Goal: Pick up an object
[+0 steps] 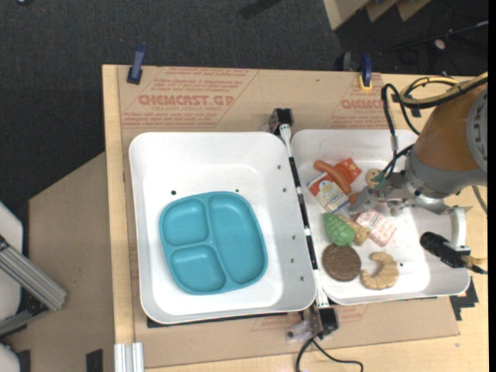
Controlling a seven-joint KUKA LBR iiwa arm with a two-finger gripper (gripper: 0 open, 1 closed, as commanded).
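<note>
- A grey robot arm with an orange band reaches in from the right, and its pincer (370, 200) hangs low over the right-hand white bin (442, 281), among a cluster of toy foods.
- I cannot tell whether the pincer is released or clenched; it is too small and dark to read, and nothing shows gripped in it.
- Just beside the pincer's tip lies a pink and white packet (377, 226); this looks like the likeliest thing to be picked up.
- To the pincer's left lie a white carton with a label (328, 193) and an orange-red piece (342, 169).
- Below and left of the pincer sits a green lumpy piece (338, 229); lower still are a round brown cookie (341, 262) and a tan croissant (380, 270).
- Well to the pincer's left, in the other white bin (155, 157), rests a teal divided plate (212, 241).
- The step in hand looks like the descent onto a chosen item.
- Next, the pincer likely needs to settle around one item, close, then lift straight up, without snagging neighbours.
</note>
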